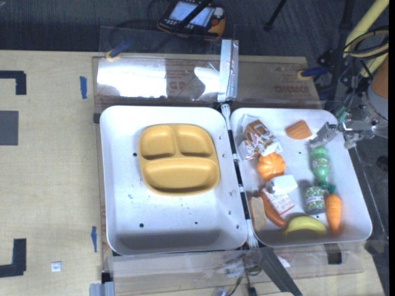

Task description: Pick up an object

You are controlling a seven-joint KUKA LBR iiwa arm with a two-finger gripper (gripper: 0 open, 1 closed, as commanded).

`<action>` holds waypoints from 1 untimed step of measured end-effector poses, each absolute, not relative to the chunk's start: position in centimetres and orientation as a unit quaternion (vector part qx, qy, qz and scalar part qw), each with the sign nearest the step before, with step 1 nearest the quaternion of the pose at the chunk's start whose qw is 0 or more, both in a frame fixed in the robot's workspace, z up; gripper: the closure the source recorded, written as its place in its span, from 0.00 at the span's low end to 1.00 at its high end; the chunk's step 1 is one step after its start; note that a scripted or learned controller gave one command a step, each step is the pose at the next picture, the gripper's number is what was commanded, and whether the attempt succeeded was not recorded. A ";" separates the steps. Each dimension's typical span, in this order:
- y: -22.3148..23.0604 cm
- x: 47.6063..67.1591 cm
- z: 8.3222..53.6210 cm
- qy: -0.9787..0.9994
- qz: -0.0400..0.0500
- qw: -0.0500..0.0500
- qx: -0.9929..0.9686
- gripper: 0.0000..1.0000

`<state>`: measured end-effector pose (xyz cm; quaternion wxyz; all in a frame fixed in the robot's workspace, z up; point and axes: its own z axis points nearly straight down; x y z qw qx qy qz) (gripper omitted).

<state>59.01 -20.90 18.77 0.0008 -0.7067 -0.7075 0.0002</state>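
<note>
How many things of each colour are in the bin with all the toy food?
Orange: 3 - cracker, pumpkin, carrot
Green: 2 - bottle, can
Yellow: 1 - banana
Brown and white: 1 - snack packet
White and red: 1 - carton
Total: 8

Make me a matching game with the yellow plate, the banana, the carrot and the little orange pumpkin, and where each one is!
Things:
1. yellow plate
2. banana
3. carrot
4. pumpkin

Places:
A. near the middle of the right bin, below the brown and white snack packet
B. alone in the left bin
C. along the right bin's front edge
D. upright near the right bin's right side, just right of the banana

Pairs: 1-B, 2-C, 3-D, 4-A
</note>
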 end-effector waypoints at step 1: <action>-21.0 58.2 9.9 -0.746 -0.007 0.001 -0.665 0.00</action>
